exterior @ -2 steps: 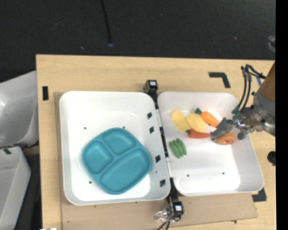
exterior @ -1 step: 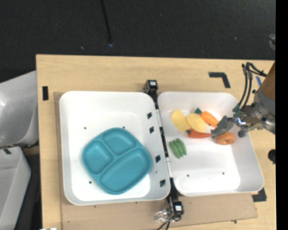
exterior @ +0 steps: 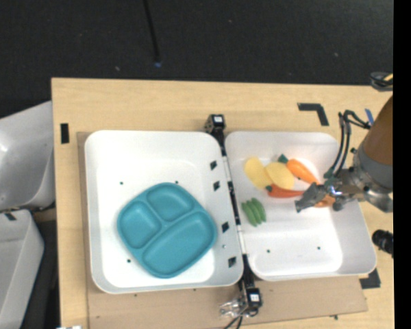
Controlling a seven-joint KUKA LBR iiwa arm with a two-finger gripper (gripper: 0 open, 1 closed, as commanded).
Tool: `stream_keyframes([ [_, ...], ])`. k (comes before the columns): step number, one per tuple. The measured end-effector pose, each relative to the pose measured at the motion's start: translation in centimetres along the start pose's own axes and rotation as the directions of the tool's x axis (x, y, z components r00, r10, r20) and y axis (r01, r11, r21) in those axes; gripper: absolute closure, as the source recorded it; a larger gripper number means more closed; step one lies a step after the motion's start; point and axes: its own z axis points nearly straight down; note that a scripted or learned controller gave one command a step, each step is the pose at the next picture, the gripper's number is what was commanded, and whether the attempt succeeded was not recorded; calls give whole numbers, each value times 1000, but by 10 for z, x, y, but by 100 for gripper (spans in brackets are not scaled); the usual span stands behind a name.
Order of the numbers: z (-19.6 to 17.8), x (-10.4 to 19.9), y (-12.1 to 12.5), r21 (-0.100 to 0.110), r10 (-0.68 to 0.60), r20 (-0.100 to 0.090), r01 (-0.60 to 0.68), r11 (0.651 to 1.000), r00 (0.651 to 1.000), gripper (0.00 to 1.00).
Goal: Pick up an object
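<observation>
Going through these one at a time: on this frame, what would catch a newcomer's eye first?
Probably the blue divided plate, which lies alone in the left bin as the biggest patch of colour. Next comes the bright cluster in the right bin: two yellow pieces and an orange carrot toward the far side, with a green piece apart from them, nearer the divider. The hand reaches in from the right, right beside that cluster.

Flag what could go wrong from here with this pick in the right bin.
1. The pincer sits low at the red-orange piece, which lies against the yellow pieces and the carrot; closing might catch two items or push them apart.
2. The pile is packed tight, so the fingers may slip off and come up with nothing.
3. The green piece lies close by and could get knocked.
</observation>
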Motion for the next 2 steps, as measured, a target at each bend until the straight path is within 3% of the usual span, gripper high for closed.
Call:
stream_keyframes([
  [2,99,-4,-8,0,0,0,0,1000,1000,0],
])
